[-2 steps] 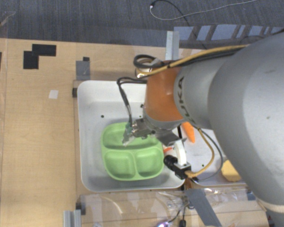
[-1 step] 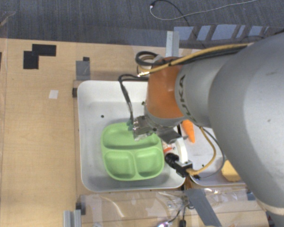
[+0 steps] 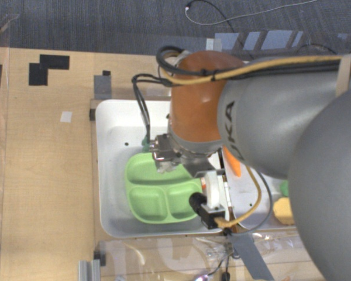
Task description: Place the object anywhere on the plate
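Camera view: arm (image 3: 269, 122) over green divided plate (image 3: 158, 192) in left bin (image 3: 114, 157) (grip state and object's whereabouts cannot be told); step judged placement, next calling for release above a compartment.

Dark grey carpet floor (image 3: 93, 10) across the far side, a thin black cable (image 3: 234, 16) looping on it. Light wooden desk (image 3: 41, 174) fills the left and near area, with black block markings (image 3: 47, 68) at far left and a small white tag (image 3: 66, 117). Even, flat lighting.
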`<action>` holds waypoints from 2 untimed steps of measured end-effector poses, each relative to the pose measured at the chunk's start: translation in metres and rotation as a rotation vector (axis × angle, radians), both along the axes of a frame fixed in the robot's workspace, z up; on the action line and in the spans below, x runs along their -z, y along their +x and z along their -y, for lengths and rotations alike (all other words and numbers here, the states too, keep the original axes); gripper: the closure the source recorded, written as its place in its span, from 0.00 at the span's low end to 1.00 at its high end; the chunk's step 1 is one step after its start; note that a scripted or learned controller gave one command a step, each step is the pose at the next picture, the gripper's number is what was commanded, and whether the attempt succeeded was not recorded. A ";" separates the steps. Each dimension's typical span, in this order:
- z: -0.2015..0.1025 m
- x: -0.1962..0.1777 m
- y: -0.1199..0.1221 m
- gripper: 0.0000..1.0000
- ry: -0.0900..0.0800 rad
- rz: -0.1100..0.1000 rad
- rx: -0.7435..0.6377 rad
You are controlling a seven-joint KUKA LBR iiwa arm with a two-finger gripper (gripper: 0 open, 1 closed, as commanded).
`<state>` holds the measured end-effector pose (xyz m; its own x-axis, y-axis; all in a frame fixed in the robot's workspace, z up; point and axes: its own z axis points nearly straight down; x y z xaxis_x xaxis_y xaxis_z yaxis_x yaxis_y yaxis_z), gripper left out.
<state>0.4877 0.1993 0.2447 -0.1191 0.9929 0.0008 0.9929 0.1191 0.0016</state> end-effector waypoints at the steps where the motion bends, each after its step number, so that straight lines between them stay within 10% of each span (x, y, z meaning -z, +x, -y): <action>1: 0.013 0.059 0.033 1.00 -0.003 -0.004 0.504; 2: 0.013 0.059 0.033 0.00 -0.002 -0.004 0.504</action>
